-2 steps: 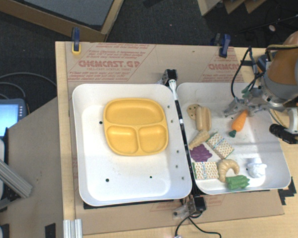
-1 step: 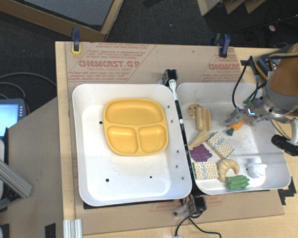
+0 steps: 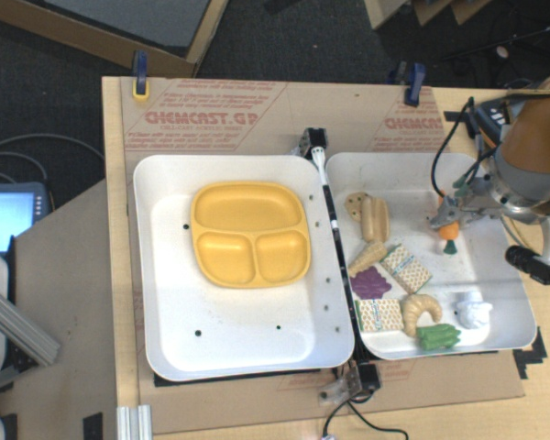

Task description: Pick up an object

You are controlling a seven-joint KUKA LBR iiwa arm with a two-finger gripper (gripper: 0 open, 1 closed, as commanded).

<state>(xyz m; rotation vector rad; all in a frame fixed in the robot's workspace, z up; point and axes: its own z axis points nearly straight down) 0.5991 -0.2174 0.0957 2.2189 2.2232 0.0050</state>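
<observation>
gripper point(image 3: 449, 220) is seen low in the right bin point(image 3: 495, 337), right over a small orange piece point(image 3: 450, 231); a hold on it cannot be confirmed. risk is judged: the small piece may slip out or be nudged away.

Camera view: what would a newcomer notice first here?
First, the big yellow divided plate in the left bin. Next, the heap of small play-food pieces in the right bin, such as a purple bunch of grapes and a green piece. The arm reaches in from the right above a small orange carrot.
</observation>
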